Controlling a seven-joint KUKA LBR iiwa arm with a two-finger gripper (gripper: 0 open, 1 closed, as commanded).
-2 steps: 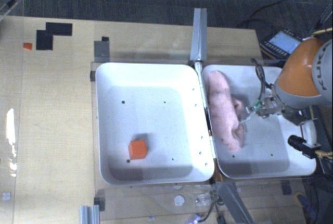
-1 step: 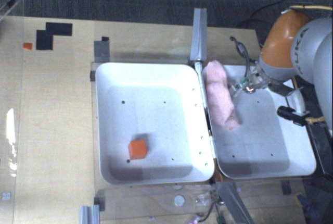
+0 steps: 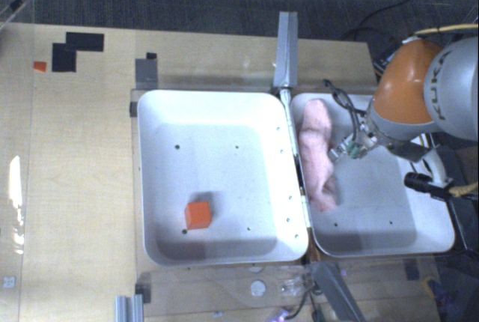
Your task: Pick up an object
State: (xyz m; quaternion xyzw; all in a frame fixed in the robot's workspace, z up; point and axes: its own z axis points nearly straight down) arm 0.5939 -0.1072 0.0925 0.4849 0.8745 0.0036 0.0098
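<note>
A pink soft cloth-like object (image 3: 316,152) lies lengthwise along the left wall of the right bin (image 3: 389,234). An orange cube (image 3: 198,215) rests in the front part of the left bin (image 3: 217,118). My gripper (image 3: 350,149) hangs over the right bin, just right of the pink object's middle, under the arm's orange band (image 3: 400,92). Its tip looks close to the pink object, and I cannot see anything held.
A grey metal divider post (image 3: 286,51) stands behind the seam between the bins. Black cables (image 3: 426,184) and arm parts crowd the right bin's right side. Black and orange markers (image 3: 71,51) lie on the wooden bench at far left.
</note>
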